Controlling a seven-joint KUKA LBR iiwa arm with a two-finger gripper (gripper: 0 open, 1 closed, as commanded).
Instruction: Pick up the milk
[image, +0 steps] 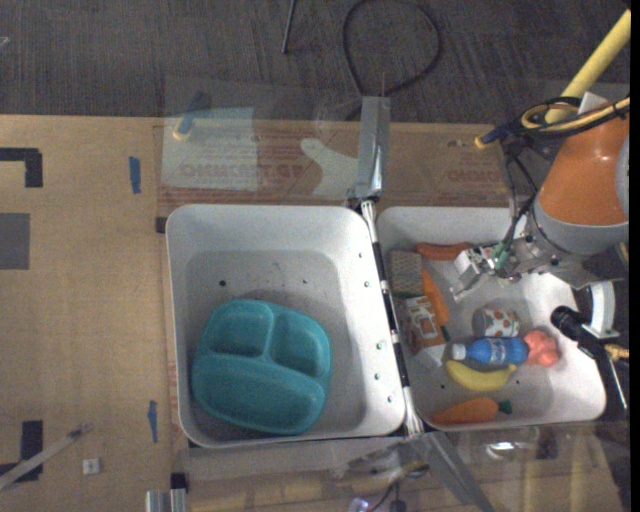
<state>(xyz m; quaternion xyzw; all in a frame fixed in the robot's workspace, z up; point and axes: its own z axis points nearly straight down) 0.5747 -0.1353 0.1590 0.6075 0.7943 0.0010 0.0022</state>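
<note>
The milk (422, 322) is a small brown and white carton lying flat near the left wall of the right bin (585, 400). My gripper (480, 268) hangs over the back of that bin, up and to the right of the carton and apart from it. Nothing is seen in its grasp. The grey arm with its orange band (590, 185) comes in from the upper right.
Around the milk lie a brown sponge-like block (405, 270), an orange stick (433, 297), a can (497, 322), a blue bottle (492, 352), a banana (478, 376), a carrot (470, 410) and a pink fruit (541, 347). The left bin (200, 240) holds a teal divided plate (262, 366).
</note>
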